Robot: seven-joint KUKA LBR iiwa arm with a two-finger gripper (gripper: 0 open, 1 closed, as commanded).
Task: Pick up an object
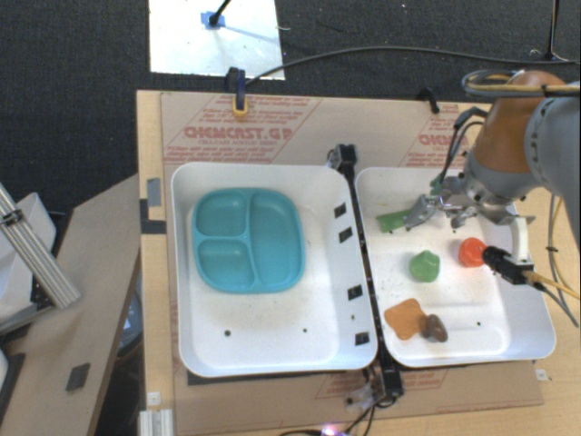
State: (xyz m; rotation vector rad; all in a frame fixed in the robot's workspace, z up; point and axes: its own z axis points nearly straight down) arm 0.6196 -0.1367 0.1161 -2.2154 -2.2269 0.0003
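My gripper [438, 209] hangs low over the back of the right bin [531, 330], at the end of the grey arm with its orange band [508, 125]. Just to its left a flat green piece [394, 218] lies on the bin floor, close to or touching the gripper tip. A round green object [424, 265] sits below it in the middle of the bin. An orange-red object [471, 252] rests to the right of that. Near the front edge lie a flat orange piece [405, 317] and a small brown object [435, 329] side by side.
The left bin [272, 334] holds a teal divided plate [248, 241]. A ridge with black clips [349, 234] separates the two bins. Cables [536, 284] trail from the arm across the right bin's right side.
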